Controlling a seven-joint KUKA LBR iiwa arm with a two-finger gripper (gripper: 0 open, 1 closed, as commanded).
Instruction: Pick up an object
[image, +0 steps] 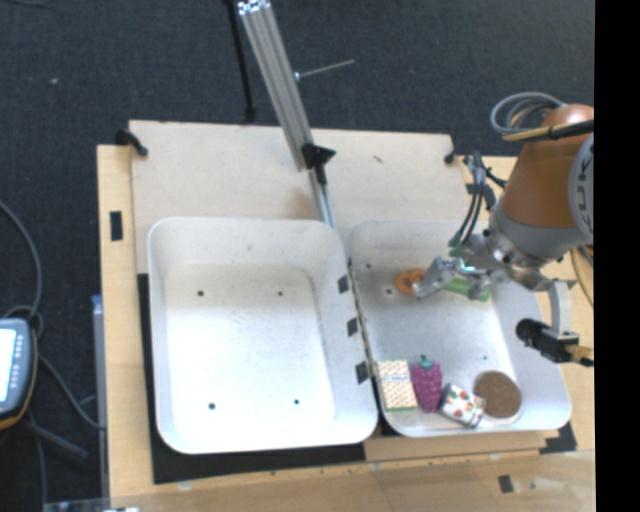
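Observation:
My gripper (432, 280) hangs over the upper middle of the right bin (520, 335), pointing left. A small orange object (406, 282) lies on the bin floor right at the gripper's tip; whether they touch is unclear. A green piece (472, 290) shows just behind the gripper, under the wrist. Along the bin's front edge lie a yellow patterned box (396, 385), a magenta object with a green top (427, 384), a red-and-white spotted item (460, 403) and a brown disc (497, 393).
The left bin (250, 330) sits beside the right one, separated by a raised rim. A slanted metal pole (290, 100) rises from the bench behind the bins. The arm's grey and orange body (545, 200) overhangs the right bin's far right corner.

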